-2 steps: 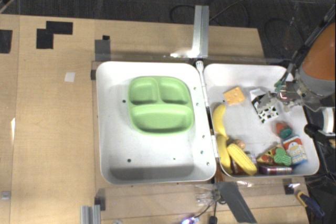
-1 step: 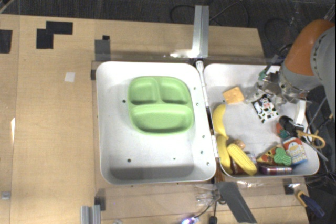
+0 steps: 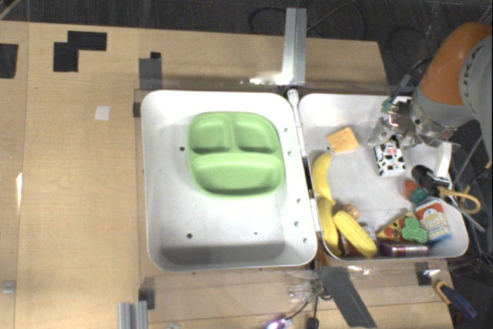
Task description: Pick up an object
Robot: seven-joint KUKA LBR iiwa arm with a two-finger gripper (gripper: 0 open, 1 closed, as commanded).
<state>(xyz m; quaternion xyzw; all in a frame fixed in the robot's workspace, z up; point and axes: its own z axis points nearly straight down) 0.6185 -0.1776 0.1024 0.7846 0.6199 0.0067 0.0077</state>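
My gripper (image 3: 392, 136) hangs over the far right part of the right bin (image 3: 362, 185), under the grey wrist with the orange band. Right below it is a small white block with black spots (image 3: 390, 157); I cannot tell whether the gripper touches it. A yellow cheese wedge (image 3: 343, 140) lies to the gripper's left. A banana (image 3: 322, 193) runs along the bin's left wall, with a corn cob (image 3: 353, 234) at its near end.
The left bin (image 3: 158, 189) holds a green divided plate (image 3: 233, 152). Along the right bin's near right corner sit a small carton (image 3: 434, 219), a green toy (image 3: 414, 229) and a dark red item (image 3: 400, 248). Cables trail at the right.
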